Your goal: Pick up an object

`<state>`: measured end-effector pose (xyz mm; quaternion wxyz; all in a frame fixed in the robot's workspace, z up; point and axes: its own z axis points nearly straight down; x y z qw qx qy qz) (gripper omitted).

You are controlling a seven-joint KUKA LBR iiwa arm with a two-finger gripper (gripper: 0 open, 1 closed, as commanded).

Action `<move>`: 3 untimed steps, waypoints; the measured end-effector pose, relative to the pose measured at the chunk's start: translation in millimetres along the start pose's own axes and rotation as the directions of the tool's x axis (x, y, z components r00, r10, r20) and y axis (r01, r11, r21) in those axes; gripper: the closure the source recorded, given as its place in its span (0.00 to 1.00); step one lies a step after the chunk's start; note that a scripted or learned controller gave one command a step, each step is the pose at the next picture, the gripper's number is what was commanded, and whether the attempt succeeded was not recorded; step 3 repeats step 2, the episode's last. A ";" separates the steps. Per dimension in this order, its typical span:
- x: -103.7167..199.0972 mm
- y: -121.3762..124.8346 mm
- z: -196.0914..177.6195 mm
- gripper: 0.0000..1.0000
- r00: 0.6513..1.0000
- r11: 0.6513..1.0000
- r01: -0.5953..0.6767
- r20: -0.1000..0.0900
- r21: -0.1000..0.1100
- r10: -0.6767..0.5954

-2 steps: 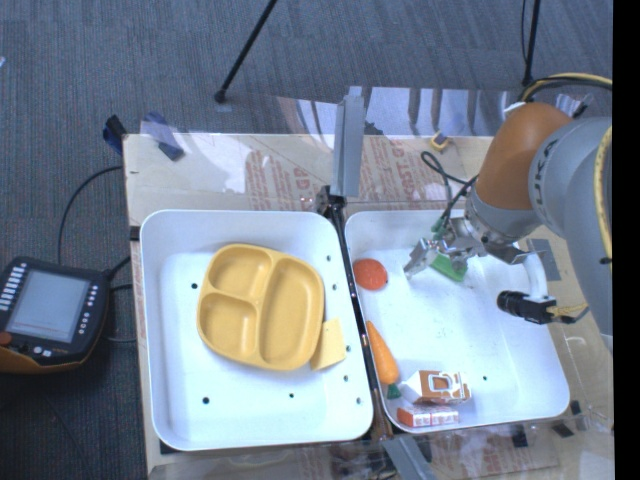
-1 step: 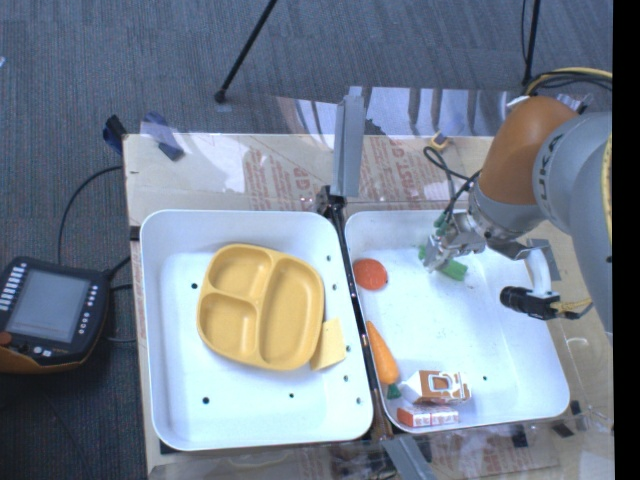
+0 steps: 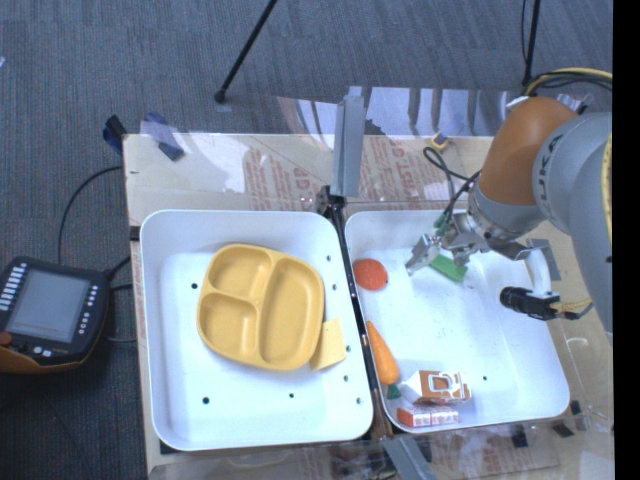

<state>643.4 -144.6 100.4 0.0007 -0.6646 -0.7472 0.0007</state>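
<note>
No legible writing on the orange-and-white printed carton lying at the right bin's near edge. The end effector hovers at a small green block in that bin's upper area; its grip state cannot be told.

**Little legible print**

Faint red mirrored lettering runs along the clear plastic sheet on the table at twelve o'clock; it cannot be read. The small orange-and-white carton at five o'clock carries printing too small to decipher.
</note>
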 end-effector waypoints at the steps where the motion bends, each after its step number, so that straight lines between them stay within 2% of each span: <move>1: -55.8 -9.6 -12.1 0.00 0.996 0.996 0.084 0.001 -0.003 -0.084; 2: -26.1 -2.7 14.5 0.00 0.993 0.993 0.118 -0.002 0.001 -0.118; 3: -26.1 -2.7 14.5 0.00 0.993 0.993 0.118 -0.002 0.001 -0.118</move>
